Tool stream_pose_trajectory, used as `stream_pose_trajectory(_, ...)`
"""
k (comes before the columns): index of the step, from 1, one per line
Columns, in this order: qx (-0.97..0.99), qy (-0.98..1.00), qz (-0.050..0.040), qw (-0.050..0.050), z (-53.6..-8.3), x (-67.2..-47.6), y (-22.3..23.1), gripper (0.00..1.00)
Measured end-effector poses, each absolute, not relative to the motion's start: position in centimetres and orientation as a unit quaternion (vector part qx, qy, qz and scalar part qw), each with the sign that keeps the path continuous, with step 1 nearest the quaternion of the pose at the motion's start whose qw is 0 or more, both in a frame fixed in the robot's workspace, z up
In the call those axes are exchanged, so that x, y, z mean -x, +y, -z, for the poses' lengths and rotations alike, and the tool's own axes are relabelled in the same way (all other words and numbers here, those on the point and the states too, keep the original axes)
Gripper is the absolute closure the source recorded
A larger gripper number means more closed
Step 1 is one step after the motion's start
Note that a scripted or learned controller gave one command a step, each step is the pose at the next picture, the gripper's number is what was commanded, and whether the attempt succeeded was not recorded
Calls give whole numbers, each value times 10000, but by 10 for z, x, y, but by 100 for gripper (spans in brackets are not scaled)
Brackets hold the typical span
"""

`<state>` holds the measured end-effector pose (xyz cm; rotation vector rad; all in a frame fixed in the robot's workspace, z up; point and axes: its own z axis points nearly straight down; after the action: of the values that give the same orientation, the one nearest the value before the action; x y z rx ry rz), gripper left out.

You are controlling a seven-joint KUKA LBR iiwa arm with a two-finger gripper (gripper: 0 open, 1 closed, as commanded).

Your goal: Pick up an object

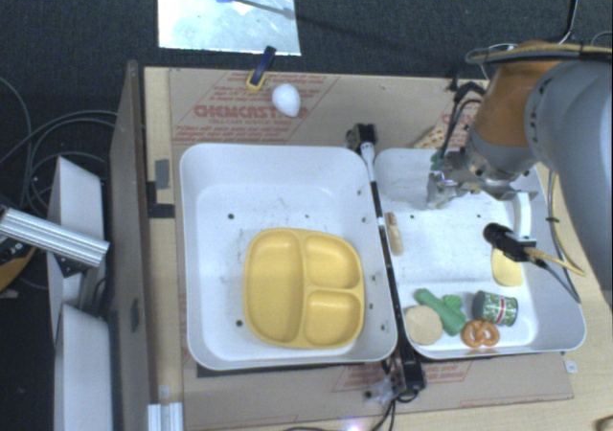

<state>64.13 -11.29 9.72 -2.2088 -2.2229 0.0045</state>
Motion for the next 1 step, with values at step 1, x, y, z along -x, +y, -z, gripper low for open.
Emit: stream_pose_trajectory(1, 7072, -7070, 14, -26, -187, -623, -140, 100)
